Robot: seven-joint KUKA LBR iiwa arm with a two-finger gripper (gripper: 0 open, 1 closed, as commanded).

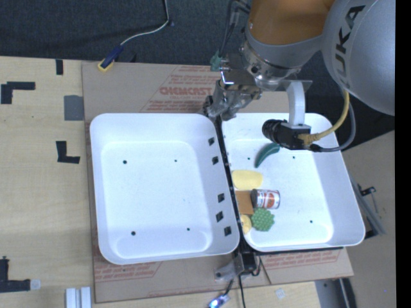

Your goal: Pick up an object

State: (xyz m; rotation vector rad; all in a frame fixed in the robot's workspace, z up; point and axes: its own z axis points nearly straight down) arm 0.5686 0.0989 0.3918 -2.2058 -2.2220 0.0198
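Observation:
The right bin (321, 191) holds several small objects along its left side. A green curved piece (267, 152) lies near the top, a yellow block (246, 179) below it, then a small red and white can (266, 199) on its side, a brown block (243, 201) and a green knobbly piece (262, 220). My gripper (220, 106) hangs over the top of the divider between the two bins, above and left of the green curved piece. Nothing shows between its tips.
The left bin (154, 191) sits beside the right one on a cardboard sheet (180, 88). The arm's large grey and orange body (302, 18) overhangs the top of the right bin. A black camera unit with a yellow cable (287, 135) hangs beside the wrist.

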